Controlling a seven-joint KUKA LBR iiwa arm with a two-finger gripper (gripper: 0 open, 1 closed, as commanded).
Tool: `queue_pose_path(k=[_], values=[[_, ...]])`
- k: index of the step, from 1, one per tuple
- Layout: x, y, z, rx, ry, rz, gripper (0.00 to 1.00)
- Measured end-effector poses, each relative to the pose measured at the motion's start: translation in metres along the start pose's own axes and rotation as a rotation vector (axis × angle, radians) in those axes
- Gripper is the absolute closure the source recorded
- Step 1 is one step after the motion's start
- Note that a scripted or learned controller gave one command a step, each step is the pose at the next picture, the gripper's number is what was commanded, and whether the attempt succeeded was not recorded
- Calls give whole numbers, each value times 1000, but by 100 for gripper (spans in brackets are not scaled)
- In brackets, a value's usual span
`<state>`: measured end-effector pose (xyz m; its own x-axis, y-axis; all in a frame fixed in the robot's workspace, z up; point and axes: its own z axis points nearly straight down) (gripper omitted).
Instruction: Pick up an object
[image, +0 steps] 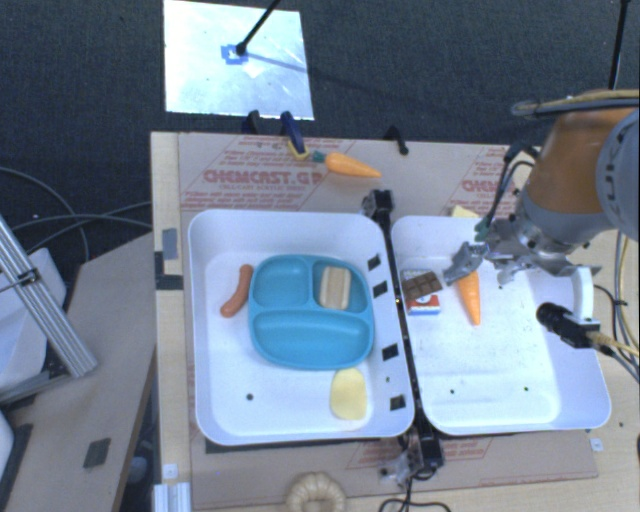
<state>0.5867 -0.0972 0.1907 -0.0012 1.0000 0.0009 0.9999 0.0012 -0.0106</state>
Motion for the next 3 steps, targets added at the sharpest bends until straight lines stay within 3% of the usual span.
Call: queue_pose_path(k=[1, 3], values=[[0, 3, -6, -12, -1, -2, 0], [5, 8, 105, -13, 2, 1, 0]])
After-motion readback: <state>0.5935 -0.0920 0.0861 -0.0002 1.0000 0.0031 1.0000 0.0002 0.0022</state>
